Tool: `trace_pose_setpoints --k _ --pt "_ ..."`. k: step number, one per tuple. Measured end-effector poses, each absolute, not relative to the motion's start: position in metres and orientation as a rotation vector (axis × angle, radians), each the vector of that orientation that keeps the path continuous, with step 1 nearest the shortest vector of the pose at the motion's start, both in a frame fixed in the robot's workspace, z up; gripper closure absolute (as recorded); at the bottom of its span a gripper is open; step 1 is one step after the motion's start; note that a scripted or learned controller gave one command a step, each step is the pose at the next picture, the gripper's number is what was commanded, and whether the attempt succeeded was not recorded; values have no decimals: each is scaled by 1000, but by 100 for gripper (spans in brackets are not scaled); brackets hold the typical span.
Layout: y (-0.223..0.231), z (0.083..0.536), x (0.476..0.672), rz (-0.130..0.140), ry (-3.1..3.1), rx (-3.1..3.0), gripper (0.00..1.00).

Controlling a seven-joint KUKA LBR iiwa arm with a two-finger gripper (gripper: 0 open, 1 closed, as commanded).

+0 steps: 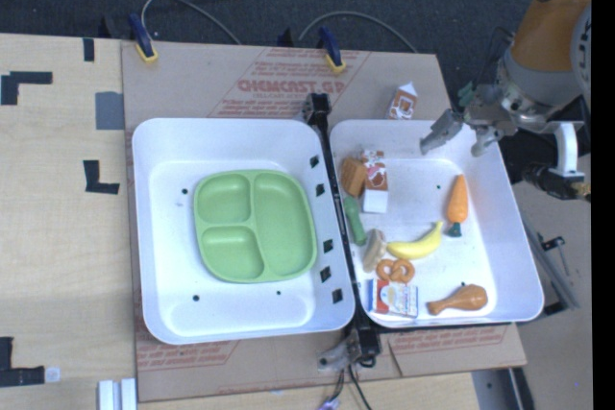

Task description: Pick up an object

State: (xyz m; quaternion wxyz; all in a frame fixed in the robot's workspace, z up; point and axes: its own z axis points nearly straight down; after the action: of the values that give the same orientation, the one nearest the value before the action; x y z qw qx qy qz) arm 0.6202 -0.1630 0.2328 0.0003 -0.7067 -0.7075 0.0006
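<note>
Gripper (pixel 459 135) fingers spread, nothing held, over right bin (pixel 509 206) upper rim, near carrot (pixel 457 199).

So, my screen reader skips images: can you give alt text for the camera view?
A grey and orange arm's gripper hovers open over the right bin's top rim, above a carrot, banana and other toy food. The left bin holds a green divided plate.

Single fixed overhead camera, angled down, bench (pixel 58 206) and both white bins (pixel 154 149) in frame, moderately distant
</note>
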Motion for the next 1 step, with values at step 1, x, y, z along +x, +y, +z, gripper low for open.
trace_pose_setpoints --k 1 --pt "-100 151 668 2 -2222 -2217 0"
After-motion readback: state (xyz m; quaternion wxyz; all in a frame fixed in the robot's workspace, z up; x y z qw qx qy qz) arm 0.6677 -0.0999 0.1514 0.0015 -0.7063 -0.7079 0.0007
